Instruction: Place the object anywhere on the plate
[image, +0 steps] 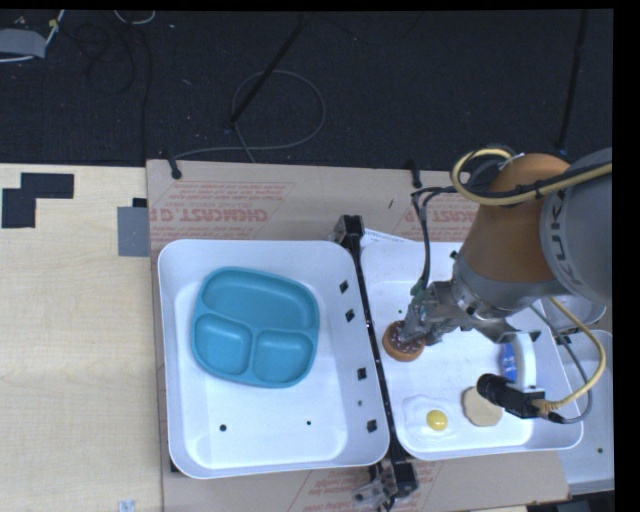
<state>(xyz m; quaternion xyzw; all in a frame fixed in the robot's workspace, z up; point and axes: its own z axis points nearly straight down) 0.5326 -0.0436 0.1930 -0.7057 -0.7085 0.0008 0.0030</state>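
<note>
**Observer:** Where is your hand, and what has it got?

**Me:** My hand (418, 322) is low in the right bin (470, 275), close to the divider between the two bins. Just beside and below it lies a brown round object (403, 345), like a small doughnut. It seems to touch my fingertips, but I cannot tell whether my hand is spread or closed, so I claim no hold.

**Observer:** How do you do this step well?

**Me:** I judge this the pickup. I should straddle the brown object squarely, close fully, and lift straight up before crossing. The divider is right beside me, so I need height first, or the piece may catch its edge and drop.

**Observer:** What else lies in your bin?

**Me:** Further from my hand, toward the near edge, a white piece with a yellow centre (432, 417), like a fried egg, then a tan round piece (481, 408), and a blue-and-white item (514, 362) under my arm.

**Observer:** And the target?

**Me:** Across the divider, well apart from my hand, the left bin (260, 440) holds the blue plate (256, 326), three compartments, nothing in them. Any compartment serves.
</note>
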